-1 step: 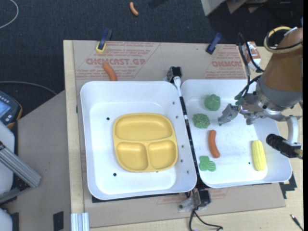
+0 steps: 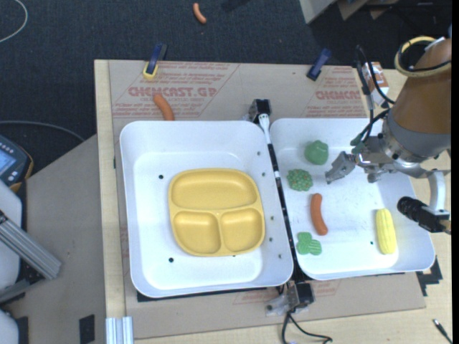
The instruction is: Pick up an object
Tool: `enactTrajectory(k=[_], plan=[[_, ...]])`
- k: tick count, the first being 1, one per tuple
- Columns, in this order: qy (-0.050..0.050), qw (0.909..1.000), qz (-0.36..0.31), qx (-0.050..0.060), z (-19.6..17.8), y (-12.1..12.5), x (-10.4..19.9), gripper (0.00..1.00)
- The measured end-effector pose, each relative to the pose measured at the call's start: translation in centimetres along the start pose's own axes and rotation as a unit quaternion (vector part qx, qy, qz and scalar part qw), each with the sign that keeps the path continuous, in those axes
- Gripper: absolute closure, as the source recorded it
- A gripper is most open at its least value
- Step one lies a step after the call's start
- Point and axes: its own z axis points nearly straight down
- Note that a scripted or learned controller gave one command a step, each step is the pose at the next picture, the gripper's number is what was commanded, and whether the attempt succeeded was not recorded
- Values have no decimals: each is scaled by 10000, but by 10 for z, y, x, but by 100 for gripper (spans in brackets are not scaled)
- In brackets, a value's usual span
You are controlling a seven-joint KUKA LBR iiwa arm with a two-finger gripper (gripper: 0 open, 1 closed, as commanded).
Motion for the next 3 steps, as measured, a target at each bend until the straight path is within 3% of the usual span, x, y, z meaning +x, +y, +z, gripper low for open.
enactTrajectory(k=[2,3], plan=[[9,10000,4,31,113,3,6,0],[-3,10000,11,-7,99,4,6,100]])
